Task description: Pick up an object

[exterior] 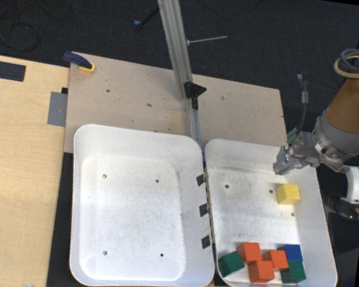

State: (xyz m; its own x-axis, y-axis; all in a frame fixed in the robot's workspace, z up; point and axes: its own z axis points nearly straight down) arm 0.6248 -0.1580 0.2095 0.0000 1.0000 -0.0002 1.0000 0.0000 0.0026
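Observation:
A yellow block [287, 194] lies in the right bin [245, 173], near its far right side. A cluster of blocks sits at that bin's near edge: orange blocks [261, 261], a green block [231, 263], a blue block [293, 253] and a dark green block [294, 273]. My gripper [284, 163] hangs at the bin's far right, just above and left of the yellow block, apart from it. Nothing shows between its fingers.
The left bin [133, 206] lies beside the right one, with black clips [202, 209] along the shared rim. A slanted aluminium rail [178, 44] rises behind the bins. The arm's orange band [356, 99] stands at the right edge.

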